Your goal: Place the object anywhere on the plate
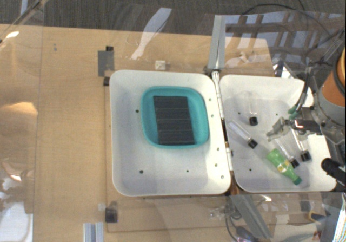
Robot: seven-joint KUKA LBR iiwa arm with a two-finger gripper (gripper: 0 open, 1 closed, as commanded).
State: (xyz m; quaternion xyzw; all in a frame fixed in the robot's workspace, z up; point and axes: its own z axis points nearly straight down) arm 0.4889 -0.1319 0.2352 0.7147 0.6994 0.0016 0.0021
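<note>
A teal plate (201,122) sits in the left bin (162,176), and a dark ribbed rectangular slab (173,120) lies flat in its middle. In the right bin (243,92) lie a green bottle (281,161) and several clear tubes with black caps, among them one tube (241,133) near the bin's left wall and another tube (297,146) at the right. My gripper (291,129) hangs over the right part of that bin, just above the green bottle and the right tube. It looks open, with nothing visible between its fingers.
A metal divider post (216,46) stands behind the gap between the two bins. Cables and a metal frame (292,30) crowd the back right. The grey arm with its orange band (338,81) comes in over the right bin's far right side.
</note>
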